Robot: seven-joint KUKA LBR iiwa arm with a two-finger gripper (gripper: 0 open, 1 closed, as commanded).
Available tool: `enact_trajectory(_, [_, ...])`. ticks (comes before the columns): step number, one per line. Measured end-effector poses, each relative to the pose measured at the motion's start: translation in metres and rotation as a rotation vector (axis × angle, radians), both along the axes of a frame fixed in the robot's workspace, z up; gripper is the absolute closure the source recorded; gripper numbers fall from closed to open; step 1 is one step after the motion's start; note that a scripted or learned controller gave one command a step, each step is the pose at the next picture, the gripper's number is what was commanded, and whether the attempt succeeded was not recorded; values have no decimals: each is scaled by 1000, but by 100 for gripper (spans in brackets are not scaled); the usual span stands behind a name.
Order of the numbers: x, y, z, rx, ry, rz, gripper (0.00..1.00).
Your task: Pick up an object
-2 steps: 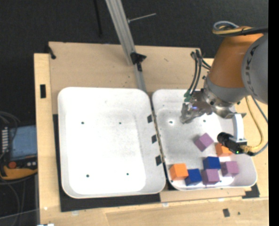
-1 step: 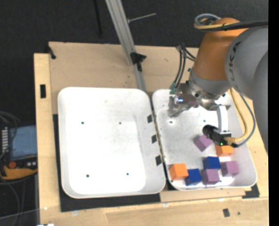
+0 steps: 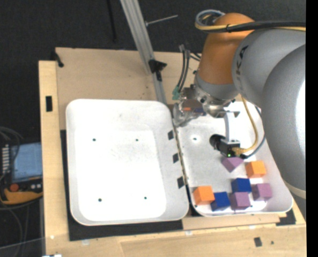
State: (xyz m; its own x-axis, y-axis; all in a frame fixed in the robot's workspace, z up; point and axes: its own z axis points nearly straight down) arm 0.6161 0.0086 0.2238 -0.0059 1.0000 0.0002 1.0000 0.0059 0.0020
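Although a pick is called for, no object is seen to be held at this moment. At the far left, the bench (image 3: 49,143) is shown bearing the left bin (image 3: 121,165), on whose white floor only a few small dark dots are seen. Just to its right, rim against rim, the right bin (image 3: 199,157) is set. Over the far left corner of that bin, close to the shared rim, the gripper (image 3: 184,111) is hung from the arm (image 3: 223,52), which is reached in from the right. Whether the gripper is released or clenched cannot be told, its tip being small and cluttered from this angle; nothing can be made out in it.

The task's things are found further right and nearer the camera, where seven blocks (image 3: 239,199) are gathered toward the near edge of the right bin. An orange block (image 3: 204,194) is placed leftmost, just beside a blue block (image 3: 220,201). A purple block (image 3: 232,163) is set a little apart toward the bin's middle.

The task is judged to be barely begun. The gripper is well apart from the blocks, so one must be chosen, the gripper brought over it and lowered, and the block grasped and lifted.
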Motion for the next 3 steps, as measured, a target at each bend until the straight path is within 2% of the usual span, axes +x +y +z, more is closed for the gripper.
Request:
enact_trajectory(2, [36, 89, 20, 2, -2, 1, 100])
enact_trajectory(3, [35, 85, 19, -3, 3, 1, 0])
